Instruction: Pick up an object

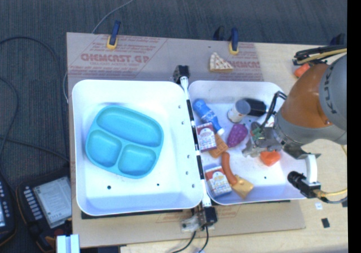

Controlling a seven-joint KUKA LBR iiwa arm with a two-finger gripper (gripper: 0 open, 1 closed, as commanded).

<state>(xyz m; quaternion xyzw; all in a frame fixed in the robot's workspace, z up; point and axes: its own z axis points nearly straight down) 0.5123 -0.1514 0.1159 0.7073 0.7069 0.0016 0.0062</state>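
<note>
Nearest us, a hot dog point(228, 168) and small packets point(218, 182) lie jumbled along the right bin point(265, 192), strewn as candidates. Beyond, our gripper point(256, 143) hangs low beside the purple grapes point(237, 134); its opening we cannot tell. Farthest, a blue bottle point(205, 112).

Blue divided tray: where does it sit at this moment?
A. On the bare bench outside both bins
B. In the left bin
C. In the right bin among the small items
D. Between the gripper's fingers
B. The blue divided tray lies flat in the left bin, while the gripper is over the right bin among the small items.
</note>
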